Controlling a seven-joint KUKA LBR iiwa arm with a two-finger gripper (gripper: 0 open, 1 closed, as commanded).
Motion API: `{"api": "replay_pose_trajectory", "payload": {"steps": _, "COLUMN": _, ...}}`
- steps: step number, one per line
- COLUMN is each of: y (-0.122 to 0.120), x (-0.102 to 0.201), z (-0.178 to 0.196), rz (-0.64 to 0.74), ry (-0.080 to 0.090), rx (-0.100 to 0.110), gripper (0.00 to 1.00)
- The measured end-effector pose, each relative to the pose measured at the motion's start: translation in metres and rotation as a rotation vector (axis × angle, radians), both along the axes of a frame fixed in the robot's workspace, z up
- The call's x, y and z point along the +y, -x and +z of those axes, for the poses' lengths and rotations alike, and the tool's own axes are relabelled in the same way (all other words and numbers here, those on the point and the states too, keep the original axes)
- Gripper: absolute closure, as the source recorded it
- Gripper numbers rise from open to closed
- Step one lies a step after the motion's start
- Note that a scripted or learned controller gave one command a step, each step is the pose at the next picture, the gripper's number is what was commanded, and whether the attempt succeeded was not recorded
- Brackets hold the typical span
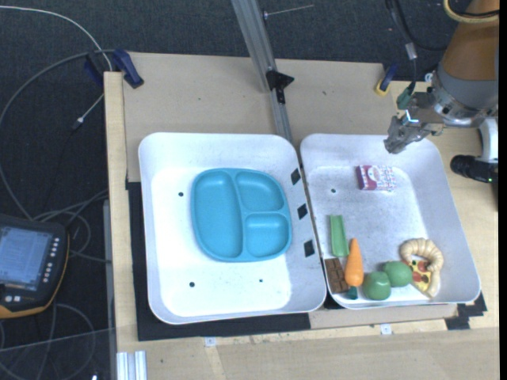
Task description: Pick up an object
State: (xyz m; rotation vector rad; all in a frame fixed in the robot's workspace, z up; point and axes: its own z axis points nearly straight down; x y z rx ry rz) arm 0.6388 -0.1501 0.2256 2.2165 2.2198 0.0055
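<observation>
The gripper (398,138) hangs over the far edge of the right bin (444,180); how wide it stands cannot be told. Just near of it lies a small pink-and-white carton (375,178). Along the bin's near side sit a carrot (354,263), two green fruits (387,279) and a pretzel (421,260). The left bin (158,212) holds a blue divided plate (240,214).

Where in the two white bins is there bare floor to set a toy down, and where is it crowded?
Left bin: bare floor surrounds the blue divided tray, widest below it. Right bin: the middle is bare, between the pink packet and the bottom cluster. Crowded: the bottom edge, where green stick, carrot, green fruit and pretzel bunch together.
</observation>
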Motion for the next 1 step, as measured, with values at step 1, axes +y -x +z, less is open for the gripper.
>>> {"api": "replay_pose_trajectory", "payload": {"steps": 1, "y": 0.0009, "x": 0.0518, "z": 0.0123, "rz": 0.005, "ry": -0.003, "rx": 0.004, "gripper": 1.00}}
